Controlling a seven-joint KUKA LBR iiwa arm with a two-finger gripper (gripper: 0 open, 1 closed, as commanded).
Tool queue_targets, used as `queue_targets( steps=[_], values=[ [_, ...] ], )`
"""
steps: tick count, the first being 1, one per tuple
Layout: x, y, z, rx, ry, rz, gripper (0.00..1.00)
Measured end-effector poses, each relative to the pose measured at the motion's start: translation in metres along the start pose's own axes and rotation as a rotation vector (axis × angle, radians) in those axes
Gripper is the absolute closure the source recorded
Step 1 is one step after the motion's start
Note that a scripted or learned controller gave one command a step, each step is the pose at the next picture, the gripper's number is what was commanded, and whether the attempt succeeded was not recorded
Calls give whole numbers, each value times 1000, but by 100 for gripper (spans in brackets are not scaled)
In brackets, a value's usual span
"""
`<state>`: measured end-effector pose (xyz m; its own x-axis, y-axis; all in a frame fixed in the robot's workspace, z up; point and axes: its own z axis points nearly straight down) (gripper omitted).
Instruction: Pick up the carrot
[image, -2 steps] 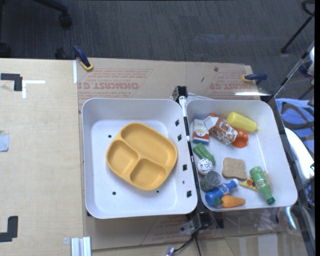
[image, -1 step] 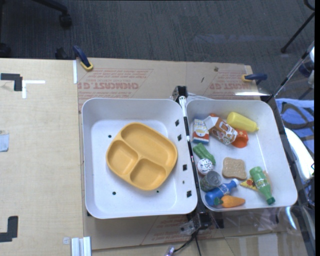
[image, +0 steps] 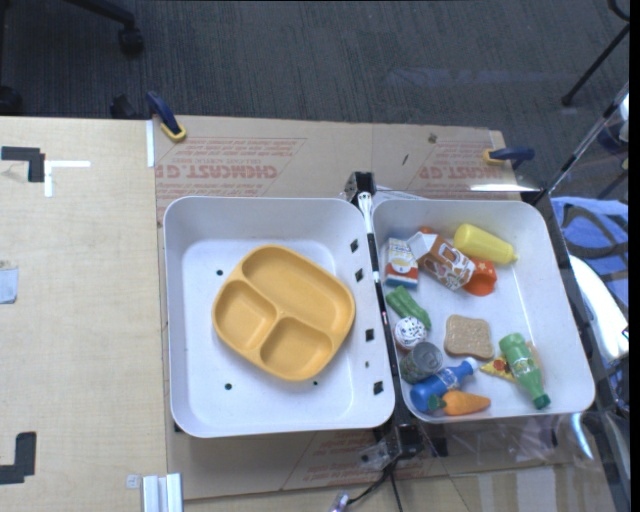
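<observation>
The carrot (image: 466, 404) is a small orange toy lying at the front edge of the right bin (image: 560, 300). It rests against a blue bottle (image: 440, 385) on its left. A green bottle (image: 524, 368) lies to its right, apart from it.
The left bin (image: 190, 300) holds a yellow divided plate (image: 284, 311). In the right bin lie a toast slice (image: 468, 336), a yellow bottle (image: 484, 244), a small carton (image: 401, 262), a snack packet (image: 447, 265), a green vegetable (image: 408, 306), a silver can (image: 425, 358) and a die (image: 408, 329).
</observation>
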<state>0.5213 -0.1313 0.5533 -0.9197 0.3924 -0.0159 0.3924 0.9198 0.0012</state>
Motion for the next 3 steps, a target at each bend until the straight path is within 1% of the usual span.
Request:
queue_targets(
  steps=[1,2,3],
  values=[
    [-3,1,-10,-1,-7,-2,100],
    [-3,1,-10,-1,-7,-2,0],
    [-5,2,-19,-1,-14,-3,100]
  ],
)
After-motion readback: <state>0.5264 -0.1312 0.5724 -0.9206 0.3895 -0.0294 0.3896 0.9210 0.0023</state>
